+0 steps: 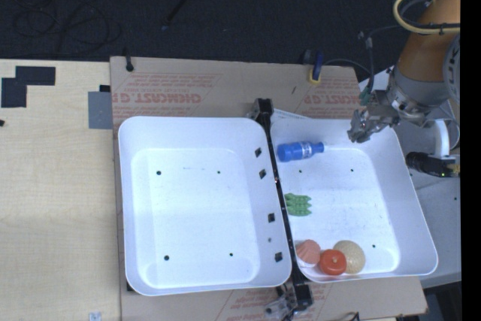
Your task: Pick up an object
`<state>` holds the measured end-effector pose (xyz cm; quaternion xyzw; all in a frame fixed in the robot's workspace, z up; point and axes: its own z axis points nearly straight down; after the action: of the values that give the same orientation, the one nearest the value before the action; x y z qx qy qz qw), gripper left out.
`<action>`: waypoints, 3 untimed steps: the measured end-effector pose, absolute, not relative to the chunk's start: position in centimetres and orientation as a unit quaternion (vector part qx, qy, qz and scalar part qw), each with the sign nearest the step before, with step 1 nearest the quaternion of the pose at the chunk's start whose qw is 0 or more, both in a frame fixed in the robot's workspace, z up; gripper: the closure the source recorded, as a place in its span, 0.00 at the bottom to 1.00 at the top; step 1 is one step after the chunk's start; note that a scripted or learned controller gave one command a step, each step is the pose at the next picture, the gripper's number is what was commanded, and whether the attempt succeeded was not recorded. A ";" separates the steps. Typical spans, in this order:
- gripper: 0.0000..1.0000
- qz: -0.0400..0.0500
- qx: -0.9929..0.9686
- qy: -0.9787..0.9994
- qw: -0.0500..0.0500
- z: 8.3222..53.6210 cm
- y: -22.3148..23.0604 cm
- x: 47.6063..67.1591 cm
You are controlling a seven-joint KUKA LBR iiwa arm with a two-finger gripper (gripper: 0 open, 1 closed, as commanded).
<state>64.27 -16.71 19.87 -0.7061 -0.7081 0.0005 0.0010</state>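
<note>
Sitting nearest the camera, in the right white plastic bin's (pixel 409 199) front corner: pink round piece (pixel 307 251), red tomato-like ball (pixel 333 261), beige bun-shaped lump (pixel 351 255), all touching. Lying mid-bin, near the divider: small green pod-shaped toy (pixel 297 204). Lying farther back: blue plastic bottle with white cap (pixel 300 151), long axis running left-right, cap pointing toward the two-finger gripper (pixel 362 128). Hovering over the far right rim, bottle just left and slightly nearer. Jaw state: cannot tell.

Side by side on a cardboard-covered bench (pixel 60 184): two shallow white bins, left bin (pixel 139 143) and right bin (pixel 406 199).
</note>
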 end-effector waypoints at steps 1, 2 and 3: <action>1.00 0.000 -0.708 -0.706 0.000 24.0 -16.3 60.6; 1.00 0.000 -0.707 -0.707 -0.001 26.8 -16.8 59.8; 1.00 0.002 -0.705 -0.709 0.005 22.6 -9.5 56.7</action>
<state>56.74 -9.51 22.64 -0.7054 -0.7088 0.0017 0.0045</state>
